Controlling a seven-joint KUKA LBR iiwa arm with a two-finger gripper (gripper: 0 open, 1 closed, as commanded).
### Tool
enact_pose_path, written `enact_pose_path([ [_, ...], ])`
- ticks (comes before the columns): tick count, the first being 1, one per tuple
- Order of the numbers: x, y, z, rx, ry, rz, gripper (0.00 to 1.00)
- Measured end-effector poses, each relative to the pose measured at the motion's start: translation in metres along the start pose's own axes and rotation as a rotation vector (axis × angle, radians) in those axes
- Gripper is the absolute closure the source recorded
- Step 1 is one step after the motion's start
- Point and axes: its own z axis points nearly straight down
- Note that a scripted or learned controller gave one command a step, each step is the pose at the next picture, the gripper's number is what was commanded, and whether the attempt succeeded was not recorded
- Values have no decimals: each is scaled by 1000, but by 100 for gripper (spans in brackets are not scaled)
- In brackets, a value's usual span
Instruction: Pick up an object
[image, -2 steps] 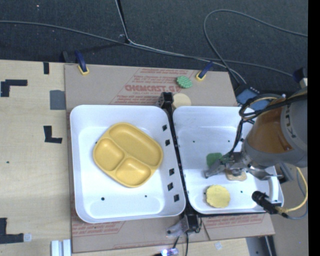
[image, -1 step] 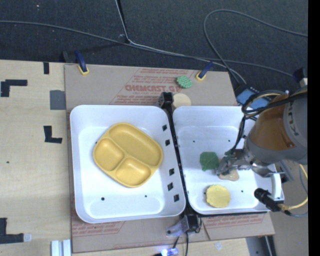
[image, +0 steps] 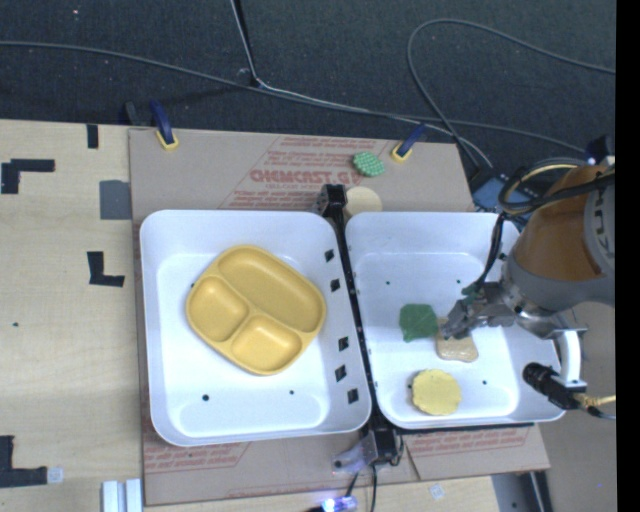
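Here, right bin (image: 400, 240): three small things on its floor. A tan, flattish piece (image: 458, 350) lies right of centre, directly under the end effector (image: 462, 322), which sits low over it; contact between them cannot be confirmed, and how the end effector is set, wide or narrow, cannot be told from this angle. Just left of the tan piece, a green square-ish pad (image: 418, 321), close but apparently apart from it. Below both, toward the bin's lower edge, a round yellow disc (image: 436, 392), lying flat and separate.

The arm (image: 560, 255) comes in from the right edge of the frame, its orange band at upper right, and a dark cable runs down along it.

Left bin (image: 165, 300): one yellow divided tray (image: 256, 308), three compartments, set at a slant near the middle.

Both bins rest on a cardboard sheet (image: 280, 170) on the desk. On that sheet, above the bins at upper centre, a small green dotted piece (image: 368, 164). Two blue-and-yellow clamps (image: 162, 128) hold the sheet's top edge.
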Motion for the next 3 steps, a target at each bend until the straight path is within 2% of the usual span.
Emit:
enact_pose_path([
  [2,-9,-3,-97,-2,-1,0,100],
  [3,42,-1,-85,4,1,-2,100],
])
